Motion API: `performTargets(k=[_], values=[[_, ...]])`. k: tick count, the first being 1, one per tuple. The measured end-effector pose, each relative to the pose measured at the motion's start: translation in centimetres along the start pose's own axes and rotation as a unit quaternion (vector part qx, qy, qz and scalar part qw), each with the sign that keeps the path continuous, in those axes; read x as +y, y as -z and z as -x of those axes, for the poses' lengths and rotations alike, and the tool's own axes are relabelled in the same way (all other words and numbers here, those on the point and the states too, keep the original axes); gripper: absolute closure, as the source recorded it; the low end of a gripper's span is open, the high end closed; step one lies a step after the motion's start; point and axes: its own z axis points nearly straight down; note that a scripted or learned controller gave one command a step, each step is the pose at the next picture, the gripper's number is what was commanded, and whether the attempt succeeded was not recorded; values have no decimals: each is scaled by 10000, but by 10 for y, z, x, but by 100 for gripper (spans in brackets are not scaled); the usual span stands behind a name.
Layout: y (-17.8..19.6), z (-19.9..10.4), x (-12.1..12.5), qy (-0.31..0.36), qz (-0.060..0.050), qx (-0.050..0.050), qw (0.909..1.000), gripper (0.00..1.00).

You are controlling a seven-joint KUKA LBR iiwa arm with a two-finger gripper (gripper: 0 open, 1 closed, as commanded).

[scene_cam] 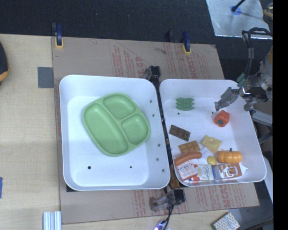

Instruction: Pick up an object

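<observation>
2 white bins sat side by side on a cardboard sheet laid over the bench. Left bin held 1 green plate w/ 3 compartments, lying flat, slightly left of centre.

Right bin held the small stuff, approx 9 items:
- 1 green ridged piece, near the back, left part.
- 1 red-orange round item w/ a dark green top, towards the back right.
- 1 brown chocolate bar, mid-left.
- 1 tan cracker-like square, just in front of the choc bar.
- 1 pale yellow wedge, centre.
- 1 sausage, reddish, touching the cracker's front edge.
- 1 small yellow ball, between sausage and pumpkin.
- 1 orange pumpkin, front right.
- 1 flat printed packet, white/red/blue, along the front wall; could be 2 packets overlapping, can't tell.

Gripper was over the right bin's back right area, arm coming in from the right edge. Its grey fingers pointed down-left, tip just above/behind the red-orange item, close to it; whether touching, unclear. Nothing visible betw. the fingers. Open or closed: can't tell, too small and blurred.

2 blue clamps pinned the cardboard's back edge, 1 left and 1 right.
</observation>
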Motion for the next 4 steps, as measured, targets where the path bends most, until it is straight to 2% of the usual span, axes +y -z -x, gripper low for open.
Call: performTargets(k=[1,2,3,4], values=[[-76,51,28,-8,-15,-8,10000,0],[-204,65,58,16,-32,3,10000,0],[-185,67,60,5,6,-13,10000,100],[-196,23,115,23,25,-8,10000,100]])
